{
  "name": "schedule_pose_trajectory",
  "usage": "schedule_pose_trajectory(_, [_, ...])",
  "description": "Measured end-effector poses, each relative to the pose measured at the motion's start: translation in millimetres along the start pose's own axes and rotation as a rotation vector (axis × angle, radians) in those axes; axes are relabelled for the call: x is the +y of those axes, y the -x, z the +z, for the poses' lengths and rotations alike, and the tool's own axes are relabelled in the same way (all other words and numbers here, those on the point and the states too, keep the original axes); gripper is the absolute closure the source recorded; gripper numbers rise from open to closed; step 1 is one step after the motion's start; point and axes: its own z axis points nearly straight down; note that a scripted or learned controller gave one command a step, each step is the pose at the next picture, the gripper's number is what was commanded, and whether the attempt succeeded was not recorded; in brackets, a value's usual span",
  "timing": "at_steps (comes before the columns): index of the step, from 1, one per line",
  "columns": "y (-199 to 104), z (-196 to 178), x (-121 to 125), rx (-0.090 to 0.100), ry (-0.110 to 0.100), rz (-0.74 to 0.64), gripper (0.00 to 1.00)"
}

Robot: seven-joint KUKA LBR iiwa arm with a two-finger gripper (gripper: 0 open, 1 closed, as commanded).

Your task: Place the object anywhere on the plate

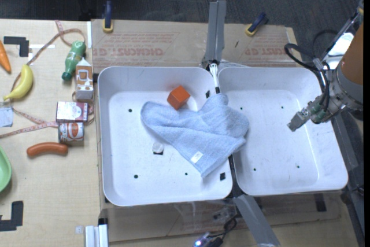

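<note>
Two shallow white plastic bins with rounded corners sit side by side, the left bin point(115, 142) and the right bin point(277, 176). One soft, rumpled pale-blue terry cloth point(196, 127) lies mostly in the left bin, one corner draped over the shared rim. Touching the cloth's upper edge in the left bin is one small orange block point(178, 97), while the single gripper point(302, 118) hovers over the right bin, well apart from it; whether its claw is spread or pressed together I cannot tell.
</note>
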Motion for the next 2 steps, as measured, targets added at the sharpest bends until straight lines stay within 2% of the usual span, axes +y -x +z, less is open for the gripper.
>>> schedule_pose_trajectory(1, [59.0,37.0,-30.9,0.0,0.0,0.181,1.0])
schedule_pose_trajectory(2, [115.1,21.5,-60.0,-0.001,0.002,0.456,1.0])
